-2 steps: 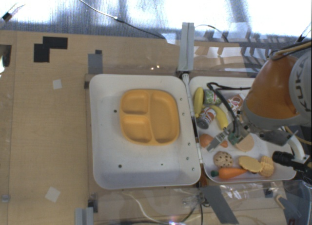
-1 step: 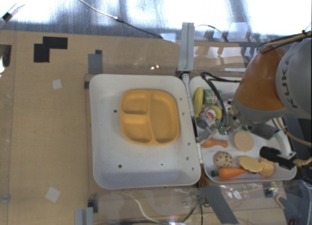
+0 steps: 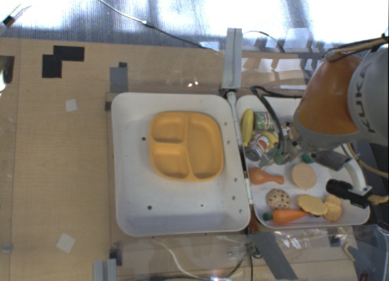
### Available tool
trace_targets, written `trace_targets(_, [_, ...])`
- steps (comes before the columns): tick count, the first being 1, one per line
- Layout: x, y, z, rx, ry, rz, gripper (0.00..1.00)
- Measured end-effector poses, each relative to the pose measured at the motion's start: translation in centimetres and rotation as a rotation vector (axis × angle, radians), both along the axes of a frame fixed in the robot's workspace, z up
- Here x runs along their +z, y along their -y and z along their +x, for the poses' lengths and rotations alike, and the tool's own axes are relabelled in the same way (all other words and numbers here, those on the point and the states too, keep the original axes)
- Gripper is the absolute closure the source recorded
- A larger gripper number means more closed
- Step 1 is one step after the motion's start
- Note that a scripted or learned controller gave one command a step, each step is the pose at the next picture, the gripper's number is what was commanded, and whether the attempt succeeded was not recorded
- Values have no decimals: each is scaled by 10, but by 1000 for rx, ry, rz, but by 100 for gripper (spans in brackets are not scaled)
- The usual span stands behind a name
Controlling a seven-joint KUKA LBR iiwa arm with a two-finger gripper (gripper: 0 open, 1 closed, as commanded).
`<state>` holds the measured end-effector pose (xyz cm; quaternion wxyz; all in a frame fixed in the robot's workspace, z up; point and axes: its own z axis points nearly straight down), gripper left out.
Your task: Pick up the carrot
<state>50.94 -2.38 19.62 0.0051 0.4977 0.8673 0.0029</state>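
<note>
**A:** Where's the carrot [image 3: 289,216]?

**B:** Lower right of the frame, lying flat along the bottom edge of the right bin [image 3: 258,199]. Its thick end, with a bit of green, points left and its thin end points right.

**A:** Anything crowding it?

**B:** Plenty. A speckled ball [image 3: 278,199] sits just above its thick end, very close or touching. A flat yellow wafer [image 3: 312,205] lies at its thin end and seems to meet the tip. A second, ridged yellow piece [image 3: 332,208] is just right of that.

**A:** And further up the bin?

**B:** A round pale biscuit [image 3: 304,176] is above the wafer, and a tan drumstick [image 3: 265,176] is to its left. A red-and-white can [image 3: 258,146] lies on its side above the drumstick. A banana [image 3: 247,126] stands along the bin's left wall, with a green-labelled can [image 3: 263,120] beside it.

**A:** What about the gripper [image 3: 285,152]?

**B:** It sits mid-bin, right of the red-and-white can and above the biscuit, well apart from the carrot. The arm [image 3: 337,100], with its broad orange band, comes in from the right and covers the bin's upper right.

**A:** Is it open, or holding anything?

**B:** I can't tell. The wrist and cables hide that part, so its opening isn't visible. I see nothing that is clearly gripped.

**A:** And the other bin?

**B:** The left bin [image 3: 130,170] fills the middle of the frame. It holds a yellow divided plate [image 3: 185,145], well away from the carrot.
</note>
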Motion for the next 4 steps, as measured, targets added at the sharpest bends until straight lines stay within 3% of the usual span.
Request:
trace_targets(1, [202, 44, 7, 123, 9, -3, 100])
trace_targets(2, [197, 43, 7, 126, -1, -3, 0])
trace_targets(3, [43, 60, -21, 225, -12, -2, 0])
trace_targets(4, [28, 18, -20, -83, -6, 1, 0])
